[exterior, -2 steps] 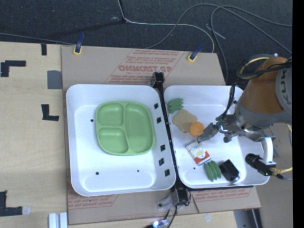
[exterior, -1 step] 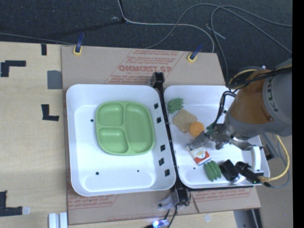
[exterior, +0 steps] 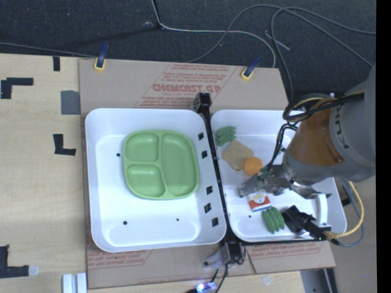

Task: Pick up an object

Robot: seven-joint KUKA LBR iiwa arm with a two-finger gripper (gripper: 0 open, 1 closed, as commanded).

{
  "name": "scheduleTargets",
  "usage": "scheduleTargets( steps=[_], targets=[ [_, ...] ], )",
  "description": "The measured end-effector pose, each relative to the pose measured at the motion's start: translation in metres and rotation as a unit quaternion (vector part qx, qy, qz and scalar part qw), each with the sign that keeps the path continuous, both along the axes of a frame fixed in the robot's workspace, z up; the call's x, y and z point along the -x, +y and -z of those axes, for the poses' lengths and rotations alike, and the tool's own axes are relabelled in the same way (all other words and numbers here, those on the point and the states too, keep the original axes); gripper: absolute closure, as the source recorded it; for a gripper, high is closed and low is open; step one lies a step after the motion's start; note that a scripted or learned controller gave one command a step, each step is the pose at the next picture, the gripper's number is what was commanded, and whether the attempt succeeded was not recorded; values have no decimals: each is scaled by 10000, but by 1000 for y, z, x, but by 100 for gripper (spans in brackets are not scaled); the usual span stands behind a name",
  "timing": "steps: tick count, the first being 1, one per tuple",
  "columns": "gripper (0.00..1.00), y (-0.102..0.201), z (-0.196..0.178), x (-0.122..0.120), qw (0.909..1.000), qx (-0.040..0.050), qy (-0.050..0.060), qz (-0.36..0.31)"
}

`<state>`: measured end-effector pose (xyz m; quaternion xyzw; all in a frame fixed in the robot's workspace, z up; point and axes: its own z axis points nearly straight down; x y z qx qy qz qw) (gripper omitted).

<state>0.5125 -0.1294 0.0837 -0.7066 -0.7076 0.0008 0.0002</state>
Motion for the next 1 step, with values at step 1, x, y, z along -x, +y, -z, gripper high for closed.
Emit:
scheduleTargets(
  steps=[1],
  targets=[
    [100, -1, -12, -1, 10000, 7, -15, 3]
  ],
)
